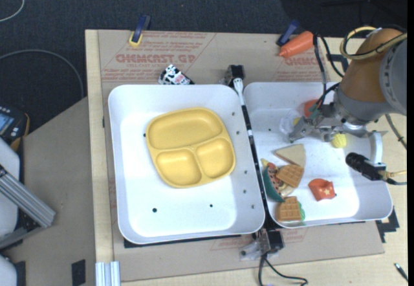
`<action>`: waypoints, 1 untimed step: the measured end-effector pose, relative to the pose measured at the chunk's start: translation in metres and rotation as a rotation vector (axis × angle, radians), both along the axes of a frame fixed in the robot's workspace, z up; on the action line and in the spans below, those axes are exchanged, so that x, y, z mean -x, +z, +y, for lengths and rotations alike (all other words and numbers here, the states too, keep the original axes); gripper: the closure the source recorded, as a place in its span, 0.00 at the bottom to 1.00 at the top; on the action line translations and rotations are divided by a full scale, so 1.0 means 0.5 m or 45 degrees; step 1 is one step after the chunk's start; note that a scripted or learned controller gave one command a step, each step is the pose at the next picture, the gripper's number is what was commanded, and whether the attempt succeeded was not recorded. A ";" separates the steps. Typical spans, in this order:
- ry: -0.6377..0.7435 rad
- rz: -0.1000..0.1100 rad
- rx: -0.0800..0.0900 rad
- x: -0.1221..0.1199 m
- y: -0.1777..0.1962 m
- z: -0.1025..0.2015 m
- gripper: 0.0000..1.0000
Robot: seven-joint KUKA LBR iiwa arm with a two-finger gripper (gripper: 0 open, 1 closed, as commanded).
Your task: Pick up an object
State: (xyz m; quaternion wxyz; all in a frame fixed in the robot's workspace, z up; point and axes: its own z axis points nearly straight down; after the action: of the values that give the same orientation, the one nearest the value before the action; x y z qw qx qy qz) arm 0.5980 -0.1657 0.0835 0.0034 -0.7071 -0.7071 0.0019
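Dark carpet ran all round the bench, with two white bins on top: the left bin [123, 168] held a yellow divided plate [189, 146], the right bin [381, 197] held the toy food. My gripper [299, 128] hung low over the right bin's upper half, and I couldn't tell whether it had anything. I'd call it the approach step. Closest pick was the tan wedge [291, 153], just below it; a waffle piece [289, 176] and a red piece [322, 189] lay further down. The next move needed a short drop, minding the wall between the bins.
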 end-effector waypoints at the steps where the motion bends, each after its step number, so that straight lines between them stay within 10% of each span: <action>1: -0.001 -0.006 0.001 0.000 0.002 0.000 0.00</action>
State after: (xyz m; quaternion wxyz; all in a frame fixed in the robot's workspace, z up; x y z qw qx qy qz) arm 0.5980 -0.1656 0.0847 0.0015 -0.7073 -0.7069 0.0006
